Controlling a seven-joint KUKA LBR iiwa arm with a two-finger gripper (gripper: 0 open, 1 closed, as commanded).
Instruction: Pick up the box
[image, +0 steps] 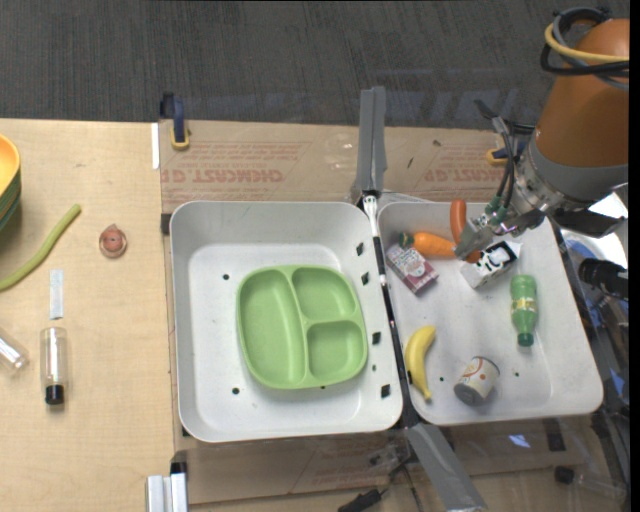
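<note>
The box (411, 268) is small, pink and white, and lies flat in the right bin (560, 395) near its left wall. My gripper (474, 243) hangs over the upper middle of that bin, to the right of the box and a little apart from it. It sits just beside a carrot (433, 243) and above a small white and black object (493, 263). Nothing of the box is under the gripper.
The right bin also holds a red-orange piece (457, 216), a banana (420, 360), a green bottle (523, 308) and a tipped cup (477, 380). A green divided plate (300, 325) lies in the left bin (200, 400). Small items lie on the bench at left.
</note>
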